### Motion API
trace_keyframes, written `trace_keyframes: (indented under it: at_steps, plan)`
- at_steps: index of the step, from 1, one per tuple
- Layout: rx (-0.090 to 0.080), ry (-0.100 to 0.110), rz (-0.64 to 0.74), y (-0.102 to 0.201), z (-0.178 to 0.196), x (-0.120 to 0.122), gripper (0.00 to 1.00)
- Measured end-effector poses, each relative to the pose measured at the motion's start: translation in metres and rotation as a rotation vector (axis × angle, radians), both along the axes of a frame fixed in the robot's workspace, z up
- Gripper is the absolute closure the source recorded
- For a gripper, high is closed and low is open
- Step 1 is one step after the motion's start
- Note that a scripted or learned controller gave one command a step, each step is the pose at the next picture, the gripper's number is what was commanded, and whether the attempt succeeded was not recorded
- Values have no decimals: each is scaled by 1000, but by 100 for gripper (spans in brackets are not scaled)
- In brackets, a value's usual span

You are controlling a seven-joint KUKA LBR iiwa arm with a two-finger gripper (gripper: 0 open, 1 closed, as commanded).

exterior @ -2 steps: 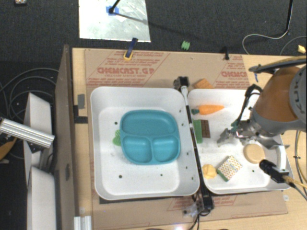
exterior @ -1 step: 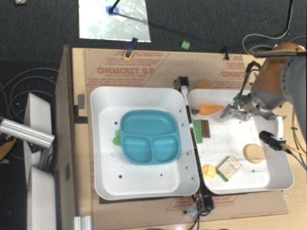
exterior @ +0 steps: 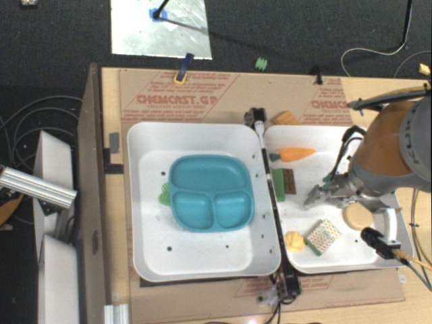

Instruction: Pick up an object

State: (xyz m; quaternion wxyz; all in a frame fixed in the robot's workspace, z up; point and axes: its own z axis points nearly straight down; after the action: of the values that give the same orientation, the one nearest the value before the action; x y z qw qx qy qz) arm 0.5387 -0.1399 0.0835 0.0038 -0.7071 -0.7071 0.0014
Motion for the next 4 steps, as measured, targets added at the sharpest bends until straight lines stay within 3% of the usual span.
trace_keyframes:
  at_steps: [1,2,3,4]
  plan:
    - [-7,-20,7,-12,3,104,0]
    - [-2,-2,-2,-13,0,20,0]
    - [-5,-13,5,-59,4,134,0]
    - [-2,-6,-3,-68,85,33,0]
